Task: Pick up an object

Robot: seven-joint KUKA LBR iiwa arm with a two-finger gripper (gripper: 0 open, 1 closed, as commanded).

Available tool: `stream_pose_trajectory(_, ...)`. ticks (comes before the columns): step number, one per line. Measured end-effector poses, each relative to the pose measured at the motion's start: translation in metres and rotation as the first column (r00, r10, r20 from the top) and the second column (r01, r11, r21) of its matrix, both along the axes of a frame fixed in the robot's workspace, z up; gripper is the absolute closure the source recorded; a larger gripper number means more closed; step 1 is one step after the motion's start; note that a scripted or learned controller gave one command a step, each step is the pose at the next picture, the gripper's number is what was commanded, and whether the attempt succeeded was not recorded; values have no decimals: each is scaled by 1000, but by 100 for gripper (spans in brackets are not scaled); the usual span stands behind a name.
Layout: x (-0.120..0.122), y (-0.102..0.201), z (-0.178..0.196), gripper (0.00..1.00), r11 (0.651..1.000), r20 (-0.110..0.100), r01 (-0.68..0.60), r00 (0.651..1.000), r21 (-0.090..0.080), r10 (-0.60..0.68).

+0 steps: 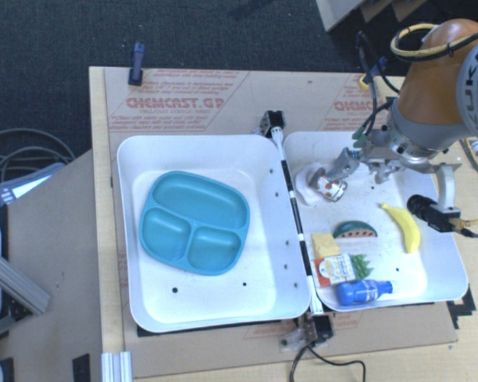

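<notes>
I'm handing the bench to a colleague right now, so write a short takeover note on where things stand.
Gripper: low in the right bin, at a small white object with red marks near the bin's left wall; whether it holds it is not clear.
Right bin contents: banana, watermelon slice, yellow block, red-and-white carton, green sprig, blue bottle lying on its side.
Left bin: blue divided plate.
Done: arm is down at a target.
Left: confirm a grasp and lift the object.
</notes>
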State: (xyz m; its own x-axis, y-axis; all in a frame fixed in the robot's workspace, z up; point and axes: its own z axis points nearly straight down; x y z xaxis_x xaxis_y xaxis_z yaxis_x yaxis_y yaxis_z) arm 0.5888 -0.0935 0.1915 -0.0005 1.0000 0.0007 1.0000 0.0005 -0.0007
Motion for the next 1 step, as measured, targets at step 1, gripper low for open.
stream_pose_trajectory(1,39,-2,-104,0,1000,5,0,1000,0,0)
